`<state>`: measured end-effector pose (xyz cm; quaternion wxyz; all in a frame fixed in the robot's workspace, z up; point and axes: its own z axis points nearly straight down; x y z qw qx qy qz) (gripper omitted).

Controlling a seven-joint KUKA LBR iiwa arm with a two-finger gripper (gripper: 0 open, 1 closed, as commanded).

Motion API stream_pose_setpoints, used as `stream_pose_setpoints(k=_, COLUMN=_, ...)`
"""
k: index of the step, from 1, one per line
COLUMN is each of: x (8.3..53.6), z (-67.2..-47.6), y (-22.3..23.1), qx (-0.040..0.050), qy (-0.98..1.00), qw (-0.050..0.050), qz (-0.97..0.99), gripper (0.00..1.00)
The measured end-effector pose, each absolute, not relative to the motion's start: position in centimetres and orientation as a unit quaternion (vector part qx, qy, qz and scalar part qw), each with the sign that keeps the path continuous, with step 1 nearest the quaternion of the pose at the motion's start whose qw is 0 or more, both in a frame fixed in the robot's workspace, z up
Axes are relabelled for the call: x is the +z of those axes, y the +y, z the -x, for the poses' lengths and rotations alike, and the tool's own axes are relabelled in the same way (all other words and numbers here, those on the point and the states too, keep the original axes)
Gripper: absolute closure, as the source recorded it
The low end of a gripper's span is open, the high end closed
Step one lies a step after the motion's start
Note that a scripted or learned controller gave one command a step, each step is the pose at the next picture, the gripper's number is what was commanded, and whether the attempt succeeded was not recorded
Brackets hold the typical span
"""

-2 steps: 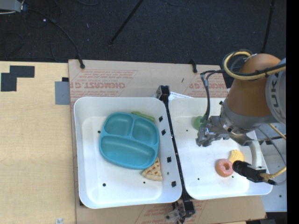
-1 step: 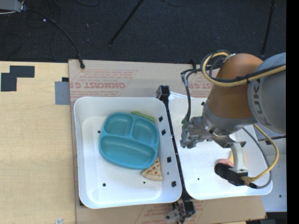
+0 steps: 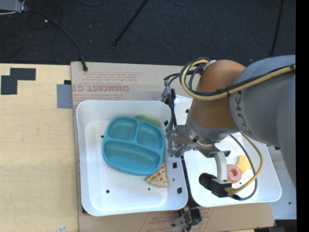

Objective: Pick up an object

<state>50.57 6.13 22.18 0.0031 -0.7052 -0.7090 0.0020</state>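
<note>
The gripper [image 3: 173,146] stands over the wall between the two bins, just beside the right edge of the blue plate [image 3: 133,146]. Whether it is released or clenched I cannot tell (the wrist covers it). The pizza slice [image 3: 158,178] lies below it, touching the plate's lower right corner. A green thing [image 3: 147,119] shows a little behind the plate.

In the right bin [image 3: 270,192], a pink donut [image 3: 234,173] and a yellow piece [image 3: 244,163] lie close together.

The cardboard [image 3: 106,86] under the bins bears red print, upside down and too blurred to read surely.

The left bin [image 3: 79,153] has bare floor left of and below the plate.
</note>
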Motion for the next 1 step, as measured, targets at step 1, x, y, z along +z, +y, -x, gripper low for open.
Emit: stream_pose_setpoints(k=1, x=21.4, z=-49.89, y=10.82, qx=0.0025, qy=-0.709, qw=0.003, qz=0.706, gripper=1.0)
